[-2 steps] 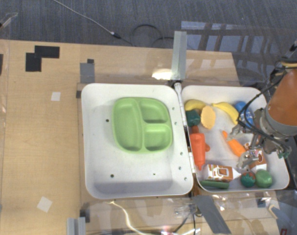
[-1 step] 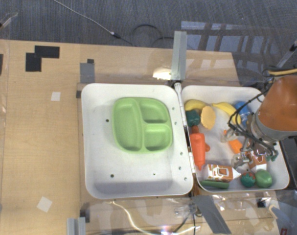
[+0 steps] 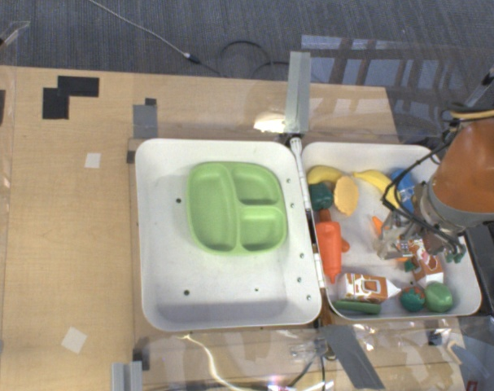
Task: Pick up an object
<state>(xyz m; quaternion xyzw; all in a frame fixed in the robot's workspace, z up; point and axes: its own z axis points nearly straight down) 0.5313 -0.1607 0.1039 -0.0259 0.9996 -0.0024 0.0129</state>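
The wooden bench (image 3: 59,243) is bearing two white bins, the left bin (image 3: 161,292) and the right bin (image 3: 466,296), lying side by side.

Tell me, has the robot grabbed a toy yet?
Not that I can see. The gripper is already down in the right bin, among the toys near the carrot and green ball. No toy shows between its fingers, so grabbing and lifting one are left.
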